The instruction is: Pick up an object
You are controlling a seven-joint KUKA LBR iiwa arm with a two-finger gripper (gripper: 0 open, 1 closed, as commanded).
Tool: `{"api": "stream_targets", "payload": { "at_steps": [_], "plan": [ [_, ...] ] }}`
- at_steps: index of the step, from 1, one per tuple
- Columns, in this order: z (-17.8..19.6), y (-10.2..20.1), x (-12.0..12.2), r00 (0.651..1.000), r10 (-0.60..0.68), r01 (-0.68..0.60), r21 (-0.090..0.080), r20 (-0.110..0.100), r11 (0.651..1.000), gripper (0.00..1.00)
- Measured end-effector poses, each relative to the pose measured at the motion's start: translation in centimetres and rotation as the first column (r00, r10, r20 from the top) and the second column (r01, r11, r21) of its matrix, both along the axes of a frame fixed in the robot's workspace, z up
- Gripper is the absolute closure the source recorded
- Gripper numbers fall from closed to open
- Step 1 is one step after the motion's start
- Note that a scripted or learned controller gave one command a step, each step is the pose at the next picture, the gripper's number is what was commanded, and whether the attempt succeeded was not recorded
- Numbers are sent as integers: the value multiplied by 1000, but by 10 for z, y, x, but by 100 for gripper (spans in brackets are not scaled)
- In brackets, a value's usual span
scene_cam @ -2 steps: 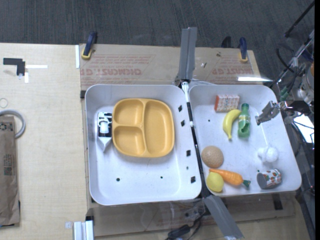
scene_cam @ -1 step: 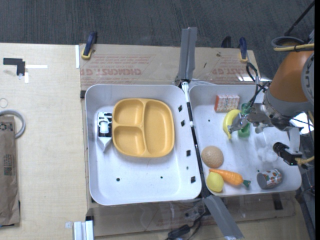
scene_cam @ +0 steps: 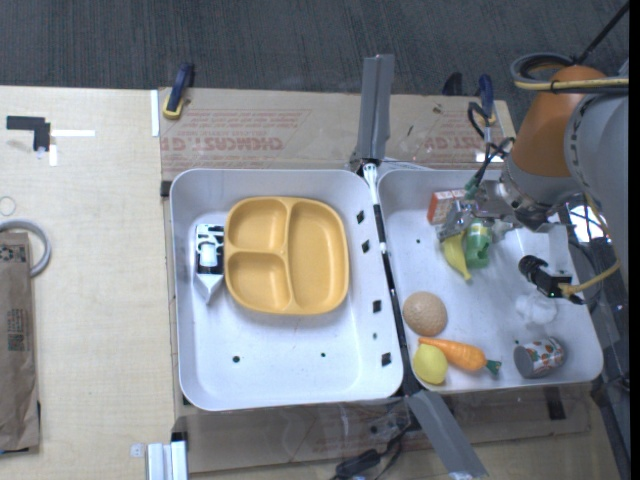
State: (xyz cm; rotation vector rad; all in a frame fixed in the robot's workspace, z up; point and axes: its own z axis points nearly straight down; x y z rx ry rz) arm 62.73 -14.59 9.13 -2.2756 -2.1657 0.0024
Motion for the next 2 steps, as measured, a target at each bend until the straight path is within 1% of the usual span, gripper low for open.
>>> {"api": "stream_targets", "payload": {
  "at_steps": [1,2],
  "plan": [
    [17,-1,4,1000,2,-2,-3,13,1000,100],
    [112,88,28,996,-89,89,-1,1,996,100]
  ]
}}
